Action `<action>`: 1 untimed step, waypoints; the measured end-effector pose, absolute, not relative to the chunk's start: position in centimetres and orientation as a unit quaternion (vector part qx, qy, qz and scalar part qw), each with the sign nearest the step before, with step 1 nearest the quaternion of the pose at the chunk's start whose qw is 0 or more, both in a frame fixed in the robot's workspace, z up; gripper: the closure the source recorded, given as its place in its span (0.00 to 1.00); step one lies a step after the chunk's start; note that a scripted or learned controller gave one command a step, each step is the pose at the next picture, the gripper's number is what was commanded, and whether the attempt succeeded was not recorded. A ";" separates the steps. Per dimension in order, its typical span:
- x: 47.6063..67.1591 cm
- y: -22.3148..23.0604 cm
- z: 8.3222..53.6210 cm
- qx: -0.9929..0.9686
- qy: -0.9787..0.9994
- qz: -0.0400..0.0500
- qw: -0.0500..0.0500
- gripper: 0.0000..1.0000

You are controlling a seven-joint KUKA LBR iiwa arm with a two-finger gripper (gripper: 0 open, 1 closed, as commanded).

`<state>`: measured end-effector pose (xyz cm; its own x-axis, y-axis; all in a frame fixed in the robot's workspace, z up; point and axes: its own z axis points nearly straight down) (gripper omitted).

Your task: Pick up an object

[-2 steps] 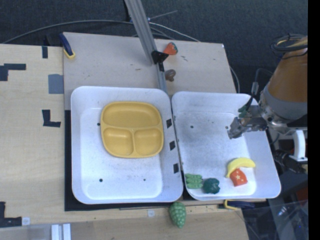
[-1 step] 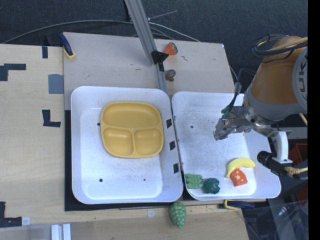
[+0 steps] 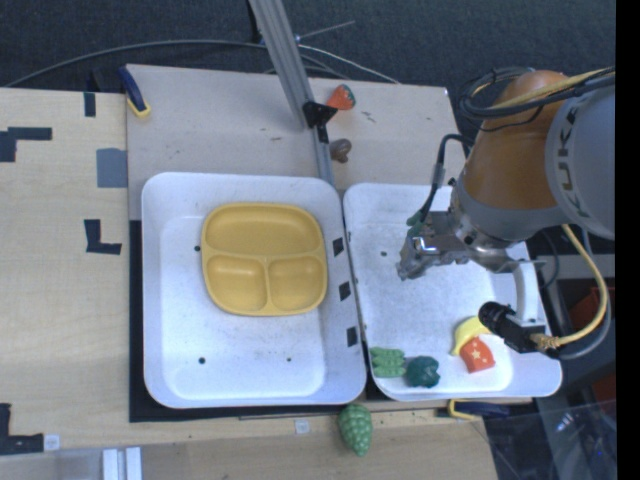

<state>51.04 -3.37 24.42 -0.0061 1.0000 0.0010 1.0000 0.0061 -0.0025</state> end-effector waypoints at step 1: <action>51.3 2.3 23.0 -0.705 -0.710 0.001 0.002 1.00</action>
<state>51.30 2.34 22.98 -0.0069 1.0000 0.0013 1.0000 0.0069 -0.0046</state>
